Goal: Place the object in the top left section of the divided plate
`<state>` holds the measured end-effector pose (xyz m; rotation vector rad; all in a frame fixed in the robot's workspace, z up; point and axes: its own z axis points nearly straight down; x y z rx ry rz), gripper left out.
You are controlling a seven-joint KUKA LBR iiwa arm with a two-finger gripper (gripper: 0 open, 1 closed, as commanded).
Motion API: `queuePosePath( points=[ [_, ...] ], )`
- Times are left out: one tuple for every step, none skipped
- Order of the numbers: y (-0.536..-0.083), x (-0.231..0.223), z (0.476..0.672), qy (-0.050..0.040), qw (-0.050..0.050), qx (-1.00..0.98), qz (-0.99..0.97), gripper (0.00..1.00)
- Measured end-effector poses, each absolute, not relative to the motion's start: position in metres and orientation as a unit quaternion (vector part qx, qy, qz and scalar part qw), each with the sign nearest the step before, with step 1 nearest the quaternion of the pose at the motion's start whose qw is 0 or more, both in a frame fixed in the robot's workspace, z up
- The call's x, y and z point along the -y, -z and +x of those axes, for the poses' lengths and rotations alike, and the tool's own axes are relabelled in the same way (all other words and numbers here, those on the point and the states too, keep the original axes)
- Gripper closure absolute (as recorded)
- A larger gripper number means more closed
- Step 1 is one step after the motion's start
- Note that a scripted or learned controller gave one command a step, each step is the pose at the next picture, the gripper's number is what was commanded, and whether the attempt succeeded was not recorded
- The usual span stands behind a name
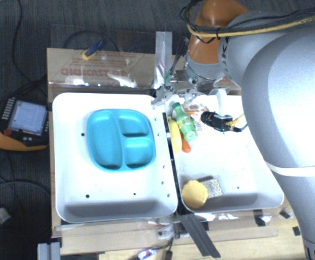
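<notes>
Blue divided plate (121, 140) sits mid left bin (70, 199). Right bin (244, 194): toy food pile, yellow banana (174, 137), green piece (186, 124), orange carrot (186, 145), at its top-left corner; yellow ball (194, 194) at its bottom edge. Gripper (185, 97) hovers over the pile, finger state can't tell. Likely light, stiff, slick plastic; pinch the narrow middle.

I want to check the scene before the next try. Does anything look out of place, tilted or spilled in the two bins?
Nothing looks spilled or damaged. The blue divided plate lies flat in the left bin. In the right bin, toy items crowd the top left corner under the gripper, and a yellow ball sits against the front wall.
</notes>
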<state>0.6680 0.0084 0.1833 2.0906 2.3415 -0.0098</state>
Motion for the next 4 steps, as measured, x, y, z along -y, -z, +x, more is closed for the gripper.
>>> queuePosePath(
  points=[
    [-0.183,-0.094,0.668,0.002,0.0,-0.817,0.577,0.0],
    [-0.206,-0.178,0.668,0.0015,0.001,-0.883,0.469,0.0],
    [-0.215,-0.178,0.669,0.0038,0.002,-0.883,0.469,1.0],
    [-0.151,-0.208,0.667,0.0027,0.0,-0.78,0.625,1.0]
  ],
)
